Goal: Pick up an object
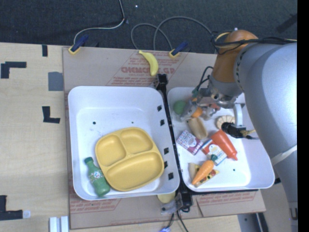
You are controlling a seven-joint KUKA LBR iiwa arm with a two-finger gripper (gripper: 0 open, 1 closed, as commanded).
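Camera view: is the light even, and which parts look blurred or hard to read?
Camera view: soft, even light with weak shadows; the yellow tray and green bottle read clearly; the arm close to the lens looks large and soft; the gripper is blurred among small toys.

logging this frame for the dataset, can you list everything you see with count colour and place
bins: 2, white, side by side on the bench
divided plate: 1, yellow, left bin
bottle: 1, green, left bin, front left corner beside the plate
banana: 1, yellow, on the cardboard behind the bins
carrot: 1, orange, right bin, front
ketchup bottle: 1, red, right bin, middle
packet: 1, pink and white, right bin, near the divider
round green item: 1, green, right bin, back left
tan piece: 1, beige, right bin, under the gripper
clamps: 2, yellow and blue, rear edge of the cardboard
arm: 1, grey with orange band, from the right
gripper: 1, low over the right bin's back
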